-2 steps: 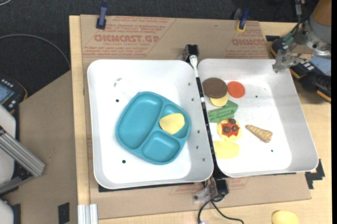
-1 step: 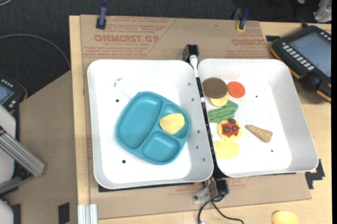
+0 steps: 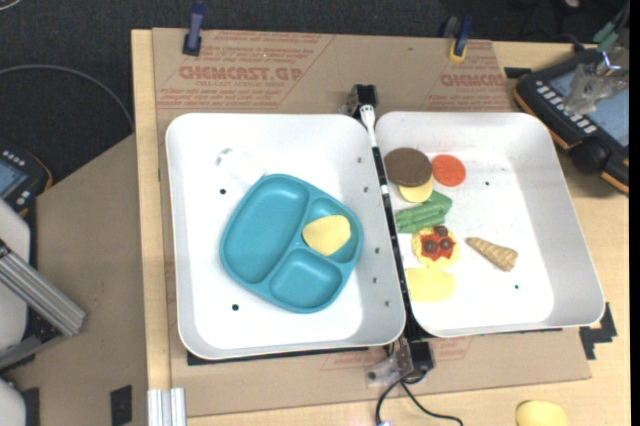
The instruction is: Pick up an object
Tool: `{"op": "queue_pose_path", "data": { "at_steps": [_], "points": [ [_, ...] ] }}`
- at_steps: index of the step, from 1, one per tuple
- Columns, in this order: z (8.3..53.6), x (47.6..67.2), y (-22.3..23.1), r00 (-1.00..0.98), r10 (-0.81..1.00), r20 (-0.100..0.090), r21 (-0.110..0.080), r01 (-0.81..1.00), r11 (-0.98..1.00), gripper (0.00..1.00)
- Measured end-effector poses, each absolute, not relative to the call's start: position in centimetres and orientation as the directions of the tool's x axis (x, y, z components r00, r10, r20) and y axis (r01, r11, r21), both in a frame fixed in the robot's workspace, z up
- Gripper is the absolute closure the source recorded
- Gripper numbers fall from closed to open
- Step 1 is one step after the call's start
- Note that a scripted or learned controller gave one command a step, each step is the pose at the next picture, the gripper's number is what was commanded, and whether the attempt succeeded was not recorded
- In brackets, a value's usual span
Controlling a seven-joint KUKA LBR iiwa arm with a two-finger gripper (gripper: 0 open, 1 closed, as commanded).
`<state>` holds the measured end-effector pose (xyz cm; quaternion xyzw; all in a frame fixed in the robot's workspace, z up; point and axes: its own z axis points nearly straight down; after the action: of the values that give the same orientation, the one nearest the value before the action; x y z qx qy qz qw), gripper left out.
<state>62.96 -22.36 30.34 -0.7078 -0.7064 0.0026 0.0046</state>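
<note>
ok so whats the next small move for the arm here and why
Probably bring the gripper in over the right bin and line up above the ice cream cone. It lies apart from the clustered toy foods by the bin's left wall, so it looks the easiest to grasp cleanly.

So the left bin point(image 3: 190, 214) has a divided tray point(image 3: 265, 244) with one food piece point(image 3: 326, 234) in its 3 o'clock compartment. Right bin point(image 3: 530, 214) at 3 o'clock holds toy foods point(image 3: 425, 214) clustered along its 9 o'clock wall.
</note>
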Motion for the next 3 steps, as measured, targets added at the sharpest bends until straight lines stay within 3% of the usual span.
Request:
{"op": "queue_pose_path", "data": {
  "at_steps": [1, 2, 3],
  "points": [
    [22.5, 62.0, -13.1, -0.008, 1.0, 0.006, -0.009, 1.0, 0.008, 1.0],
    [18.2, 58.1, 0.3, -0.012, 1.0, 0.006, -0.008, 1.0, 0.012, 1.0],
    [26.8, 54.6, 1.9, -0.004, 1.0, 0.002, 0.008, 1.0, 0.004, 1.0]
  ]
}}
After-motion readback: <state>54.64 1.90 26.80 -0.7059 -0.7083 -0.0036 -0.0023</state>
